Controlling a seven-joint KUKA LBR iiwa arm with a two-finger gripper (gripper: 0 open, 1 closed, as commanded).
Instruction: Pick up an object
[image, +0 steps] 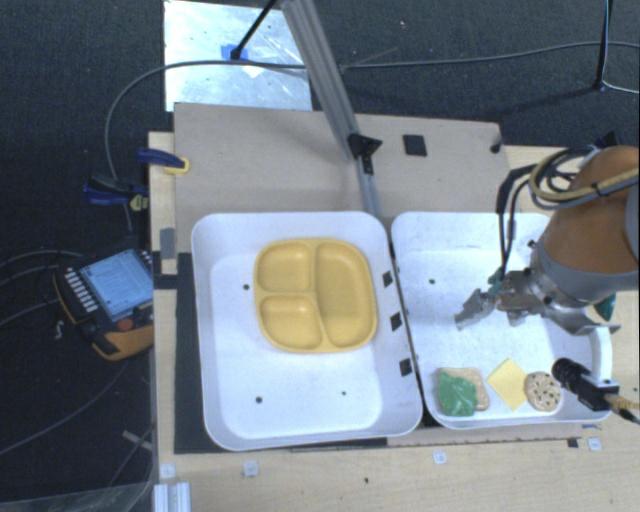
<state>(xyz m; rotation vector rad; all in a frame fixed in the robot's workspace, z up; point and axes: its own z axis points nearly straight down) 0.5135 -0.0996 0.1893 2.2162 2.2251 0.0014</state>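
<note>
Cheese (507, 383) sat at the right bin's (440, 250) near edge, between sandwich (460, 391) and cracker (542, 391); gripper (478, 307) hung above-left of it (finger state: cannot tell).

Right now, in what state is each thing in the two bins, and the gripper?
Yellow divided plate: lying flat in the left bin, nothing in its compartments.
Green toy: lying at the right bin's near edge.
Yellow cheese slice: lying flat beside it.
Round cracker: lying flat, next to the cheese.
Gripper: above the right bin, holding nothing.
</note>
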